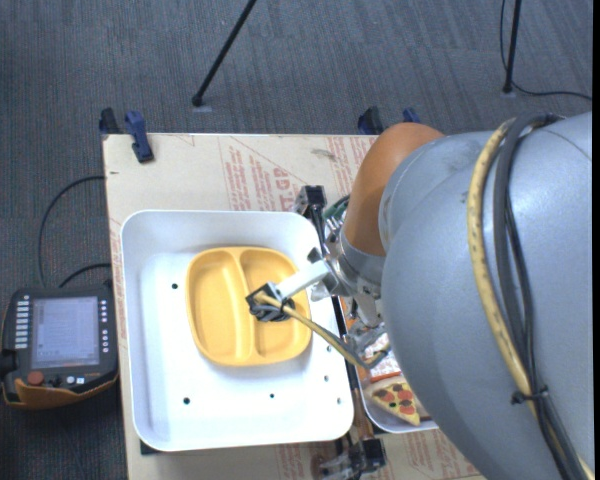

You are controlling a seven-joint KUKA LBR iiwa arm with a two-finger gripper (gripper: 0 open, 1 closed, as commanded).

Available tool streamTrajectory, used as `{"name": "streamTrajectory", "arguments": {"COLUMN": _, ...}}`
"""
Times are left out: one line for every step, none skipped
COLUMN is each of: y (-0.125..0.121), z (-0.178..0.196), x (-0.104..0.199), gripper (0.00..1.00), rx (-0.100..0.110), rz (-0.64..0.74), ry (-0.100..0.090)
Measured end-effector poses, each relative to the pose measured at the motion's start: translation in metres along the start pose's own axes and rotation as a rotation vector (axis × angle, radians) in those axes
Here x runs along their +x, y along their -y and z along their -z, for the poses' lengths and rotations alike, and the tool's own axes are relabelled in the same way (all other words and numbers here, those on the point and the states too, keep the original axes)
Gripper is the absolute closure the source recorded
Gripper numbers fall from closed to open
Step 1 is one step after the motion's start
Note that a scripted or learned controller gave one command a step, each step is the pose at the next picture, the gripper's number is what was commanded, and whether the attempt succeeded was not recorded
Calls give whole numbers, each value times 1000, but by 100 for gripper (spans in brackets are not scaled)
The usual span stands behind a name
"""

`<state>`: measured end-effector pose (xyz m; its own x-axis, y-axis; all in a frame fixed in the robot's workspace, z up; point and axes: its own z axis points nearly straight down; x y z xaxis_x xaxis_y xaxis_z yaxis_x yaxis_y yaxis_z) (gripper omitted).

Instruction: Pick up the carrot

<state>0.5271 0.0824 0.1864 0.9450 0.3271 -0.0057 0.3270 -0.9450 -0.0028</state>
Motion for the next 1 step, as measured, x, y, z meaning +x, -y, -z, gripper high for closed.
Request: {"name": "streamTrajectory", "arguments": {"y": 9, "z": 0, "x": -52, "gripper": 0, "rx": 0, "rz": 21, "ry": -1}}
